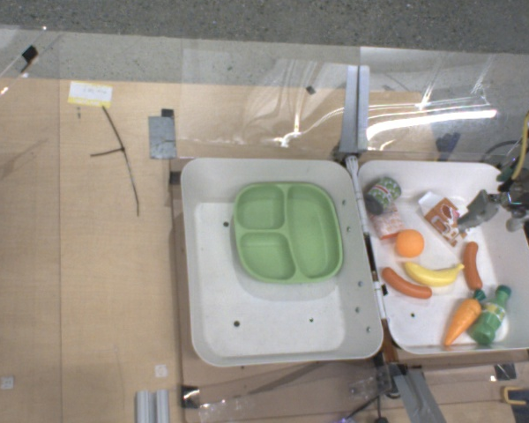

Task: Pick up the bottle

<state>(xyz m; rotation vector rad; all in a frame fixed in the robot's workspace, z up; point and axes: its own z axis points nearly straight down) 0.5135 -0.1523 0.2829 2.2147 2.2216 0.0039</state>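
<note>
Bottle (492,315) lies in the right bin (441,346), near its front right corner, touching the carrot (461,321); long axis tilted, cap toward the upper right. Gripper (478,210) sits well apart (toward the bin's rear edge), so travel runs frontward. Finger state cannot be determined.

The bottle (492,318) is small and green with a paler cap end (label too small to read), lying tilted in the right-hand bin's near corner, touching a toy carrot (461,321).
</note>
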